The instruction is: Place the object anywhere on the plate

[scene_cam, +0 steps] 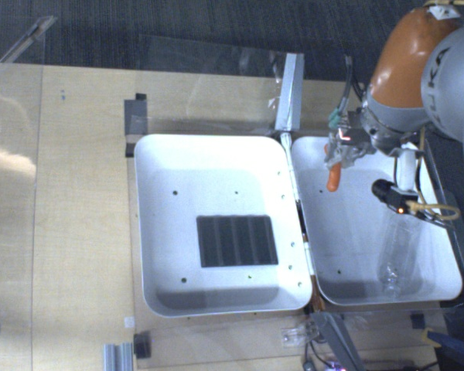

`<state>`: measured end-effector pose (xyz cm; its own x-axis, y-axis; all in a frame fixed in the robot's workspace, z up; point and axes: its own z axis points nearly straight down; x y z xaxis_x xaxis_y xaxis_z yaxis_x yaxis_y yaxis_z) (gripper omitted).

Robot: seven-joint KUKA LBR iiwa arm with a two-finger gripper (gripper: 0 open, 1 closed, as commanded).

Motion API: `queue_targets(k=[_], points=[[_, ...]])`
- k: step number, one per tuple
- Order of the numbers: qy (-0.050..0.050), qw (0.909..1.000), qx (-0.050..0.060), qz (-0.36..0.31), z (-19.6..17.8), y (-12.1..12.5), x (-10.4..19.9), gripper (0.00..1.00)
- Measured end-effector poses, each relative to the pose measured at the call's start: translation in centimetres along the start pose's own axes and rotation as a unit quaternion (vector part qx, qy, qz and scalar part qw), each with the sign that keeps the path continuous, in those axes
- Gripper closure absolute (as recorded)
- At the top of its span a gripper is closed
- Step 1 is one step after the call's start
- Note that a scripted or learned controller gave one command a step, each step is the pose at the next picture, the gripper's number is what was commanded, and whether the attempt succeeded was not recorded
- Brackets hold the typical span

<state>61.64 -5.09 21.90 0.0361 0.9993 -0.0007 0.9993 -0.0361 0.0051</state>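
Two shallow white bins sit side by side on a pale wooden bench. The grey arm (pixel 441 60), with its orange band, reaches in from the right and bends down over the upper left part of the right bin (pixel 356 261). Its gripper (pixel 337 161) points downward, and a small orange carrot-like object (pixel 334 178) hangs upright between the closed fingertips, above the bin floor near the rim shared with the left bin (pixel 162 207). A dark ribbed rectangular plate (pixel 237 240) lies flat in the left bin, well apart from the object. Dark carpet runs behind the bench.
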Motion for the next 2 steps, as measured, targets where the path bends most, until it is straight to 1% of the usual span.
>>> queue_targets(k=[1, 2], points=[[0.001, 0.9997, 0.000, -0.023, -2.49, -4.93, 7.22, 1.00], [0.001, 0.9997, 0.000, -0.023, -2.49, -4.93, 7.20, 0.00]])
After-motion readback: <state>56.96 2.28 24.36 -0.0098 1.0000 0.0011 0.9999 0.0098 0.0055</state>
